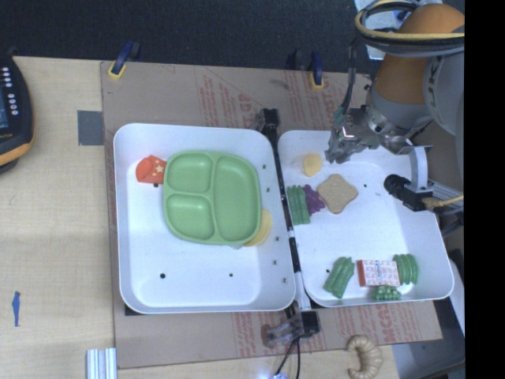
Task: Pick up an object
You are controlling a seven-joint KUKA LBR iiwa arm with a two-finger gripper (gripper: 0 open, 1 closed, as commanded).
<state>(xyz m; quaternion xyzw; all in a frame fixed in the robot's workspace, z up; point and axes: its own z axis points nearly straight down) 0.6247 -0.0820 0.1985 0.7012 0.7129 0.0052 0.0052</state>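
The left bin (134, 283) holds a green divided plate (211, 197), with a red piece (149, 169) at its far-left edge. The right bin (430, 243) holds a bread slice (338, 193), green beans (298, 204) and a small yellow piece (313, 164). The end effector (341, 150) hovers near the right bin's far edge, just beside the yellow piece; its grip state is unclear.

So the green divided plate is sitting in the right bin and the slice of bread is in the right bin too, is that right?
Not quite. The camera view shows the green divided plate in the left bin, not the right one. The slice of bread is indeed in the right bin.
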